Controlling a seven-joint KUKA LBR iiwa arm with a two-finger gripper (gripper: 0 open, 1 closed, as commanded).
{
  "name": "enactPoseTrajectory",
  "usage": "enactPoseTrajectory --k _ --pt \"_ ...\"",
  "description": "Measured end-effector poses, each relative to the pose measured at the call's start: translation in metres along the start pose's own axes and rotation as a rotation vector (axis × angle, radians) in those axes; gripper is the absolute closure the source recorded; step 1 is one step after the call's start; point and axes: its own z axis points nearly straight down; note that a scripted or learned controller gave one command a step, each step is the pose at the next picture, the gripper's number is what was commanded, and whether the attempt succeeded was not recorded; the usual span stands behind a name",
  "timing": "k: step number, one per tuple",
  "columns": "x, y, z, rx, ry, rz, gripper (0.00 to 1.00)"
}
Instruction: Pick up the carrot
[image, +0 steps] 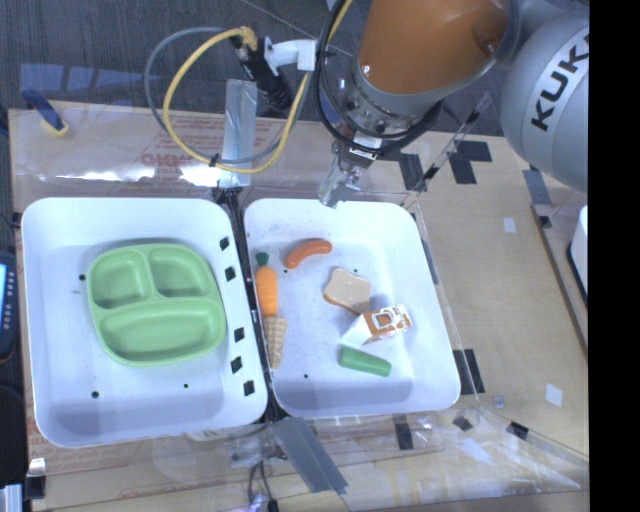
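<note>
Left bin (40, 300) holds one green divided plate (155, 303). Right bin (425, 300) holds six foods; one carrot (266, 288) lies against its left wall, long axis front-to-back, green top pointing away. Gripper (338, 187) hovers above the far rim, holding nothing.

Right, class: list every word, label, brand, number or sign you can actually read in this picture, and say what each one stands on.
"KU", large dark letters cut off at the frame's edge, on the grey arm.
Reddish print on the clear sheet behind the bins: too blurred to read.
Orange-and-white pattern on the small carton in the right bin: no readable letters.
No text can be made out on the carrot or green tray.
</note>
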Motion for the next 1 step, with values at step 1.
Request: enactPoseTrajectory --k 1 --pt "-0.0144 -0.041 0.0088 0.001 -0.002 -0.114 1.0"
